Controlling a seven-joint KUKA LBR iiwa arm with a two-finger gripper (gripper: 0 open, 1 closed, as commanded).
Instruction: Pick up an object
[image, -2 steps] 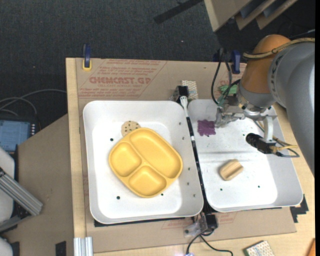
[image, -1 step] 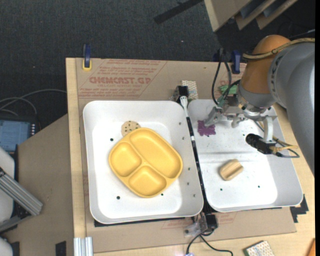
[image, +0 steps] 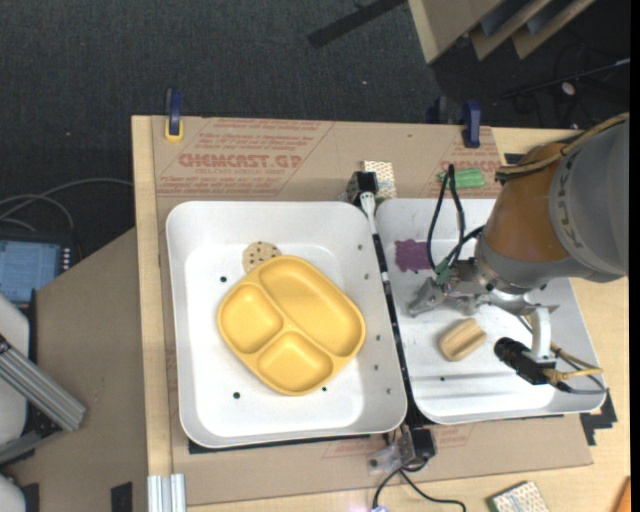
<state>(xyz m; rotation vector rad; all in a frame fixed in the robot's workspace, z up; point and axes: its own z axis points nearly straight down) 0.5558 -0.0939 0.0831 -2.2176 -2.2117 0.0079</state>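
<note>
Right shallow white bin: small tan cylinder-shaped block lies on its side near the front, apart from the walls. Left shallow white bin: yellow three-compartment plastic plate sits mid-bin. Two-finger gripper is low over the right bin, just behind and left of the tan block; contact unclear, cannot tell if jaws are spread or closed. Grey arm with orange band comes in from the right. Small purple piece lies behind the gripper. Round speckled cookie is at the plate's far edge.
</note>
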